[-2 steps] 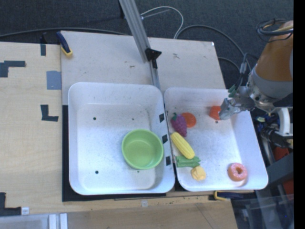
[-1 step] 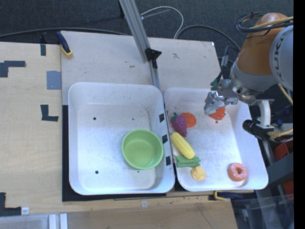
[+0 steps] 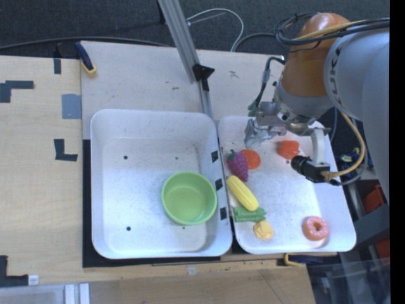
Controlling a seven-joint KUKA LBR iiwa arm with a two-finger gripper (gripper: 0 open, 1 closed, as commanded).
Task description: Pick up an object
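Camera view puts your claw (image 3: 255, 136) low over the far left corner of the right bin (image 3: 335, 217), hanging from the grey wrist under the orange band. How wide it stands you cannot tell from here; the wrist and the metal of the hand cover the tips, and nothing is visibly caught in it.

Right below the claw, toward the near edge, lies a small orange piece (image 3: 252, 159), touching or nearly touching a purple grape bunch (image 3: 238, 165) on its left. That pair is the nearest candidate for the pick, I judge: it sits just beside the claw, nearer the camera, so a short move toward the near rim and then down should reach it. The two being pressed together may spoil a clean grip.

Further along the same line lies a yellow corn cob (image 3: 242, 192), its long axis slanting from the far left to the near right, with a green piece (image 3: 250, 215) and a small yellow thing (image 3: 263, 230) beyond its near end. An orange-red lump (image 3: 288, 149) rests to the claw's right, and a pink doughnut (image 3: 314, 227) sits in the near right corner, well apart.

The left bin (image 3: 107, 170) holds a green bowl (image 3: 188, 197). Both bins rest on the worktop (image 3: 38, 189).
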